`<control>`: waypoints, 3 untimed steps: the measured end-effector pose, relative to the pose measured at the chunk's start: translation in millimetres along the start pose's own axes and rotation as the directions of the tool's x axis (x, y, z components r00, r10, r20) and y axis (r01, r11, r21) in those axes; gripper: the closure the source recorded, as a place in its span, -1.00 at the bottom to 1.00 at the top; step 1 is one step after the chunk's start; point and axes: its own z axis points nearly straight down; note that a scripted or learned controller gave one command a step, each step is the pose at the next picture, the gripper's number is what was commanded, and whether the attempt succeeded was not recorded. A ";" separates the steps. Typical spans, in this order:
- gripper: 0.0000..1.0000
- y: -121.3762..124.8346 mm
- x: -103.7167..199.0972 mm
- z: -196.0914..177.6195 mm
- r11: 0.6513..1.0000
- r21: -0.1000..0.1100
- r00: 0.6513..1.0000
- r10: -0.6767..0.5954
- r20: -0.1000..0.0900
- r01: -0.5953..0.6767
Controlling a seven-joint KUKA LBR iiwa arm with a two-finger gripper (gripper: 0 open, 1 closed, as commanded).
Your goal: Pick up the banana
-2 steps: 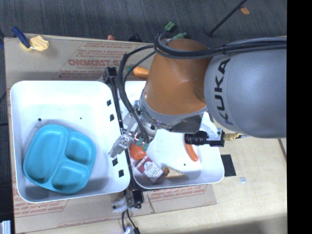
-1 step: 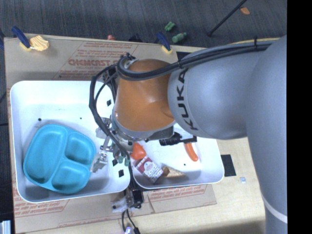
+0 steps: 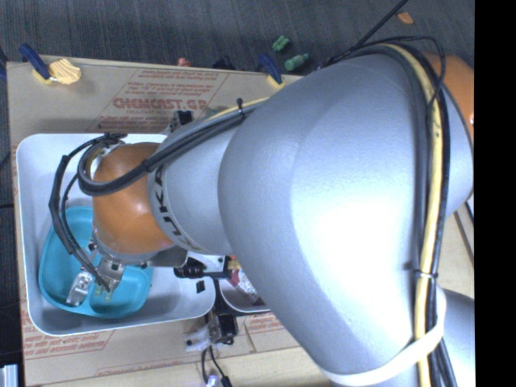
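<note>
**Spotter:** Brown cardboard (image 3: 161, 87) with red print lies under the bins, dark carpet (image 3: 121, 14) beyond it. Now look low and left: your gripper (image 3: 93, 284) is down inside the left bin (image 3: 24, 216), right over a turquoise, bowl-like thing (image 3: 55, 268).

**Caller:** Released or clenched?

**Spotter:** You can't tell from this angle, and neither can I. The wrist hides it, and I see nothing yellow held there. Where the banana lies I cannot say.

**Caller:** And around it?

**Spotter:** Your orange band (image 3: 121, 208) sits just above the gripper, with black cables (image 3: 68, 176) looping round it. Behind that, the grey arm (image 3: 339, 216) swells across the whole right side, a yellow cable (image 3: 435, 160) running down it. A sliver of the right bin (image 3: 231, 303) peeks from under the arm, perhaps with something reddish in it. Up top, blue clamps (image 3: 34, 59) grip the cardboard's far edge.
</note>
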 end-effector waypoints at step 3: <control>1.00 -62.0 -26.0 -115.7 0.903 0.012 0.903 0.430 -0.002 -0.430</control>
